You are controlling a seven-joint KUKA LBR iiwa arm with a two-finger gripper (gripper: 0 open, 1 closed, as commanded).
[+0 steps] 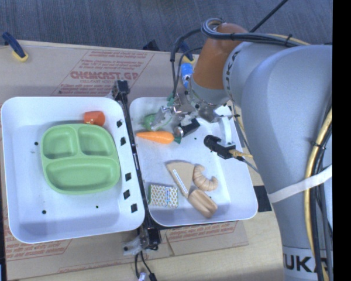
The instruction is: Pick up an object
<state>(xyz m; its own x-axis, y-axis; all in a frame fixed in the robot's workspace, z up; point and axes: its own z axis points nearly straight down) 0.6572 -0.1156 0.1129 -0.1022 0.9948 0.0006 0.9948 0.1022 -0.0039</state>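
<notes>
White plastic forms both bins. Right bin (237,187), near edge: a patterned packet (163,195) and a tan bread roll (202,203). Behind these: a croissant (205,181) and a pale wedge (178,174) (touching or just apart; I cannot tell which). Mid-bin: a carrot (154,137), lying flat, leaf end to the view's right. My claw (175,115) is at the far end of this bin, just beyond the carrot and beside a green item (150,121). Opening width and hold: I cannot tell. Left bin (13,157): a green divided plate (80,158); a red item (94,118) just beyond its far edge.
</notes>
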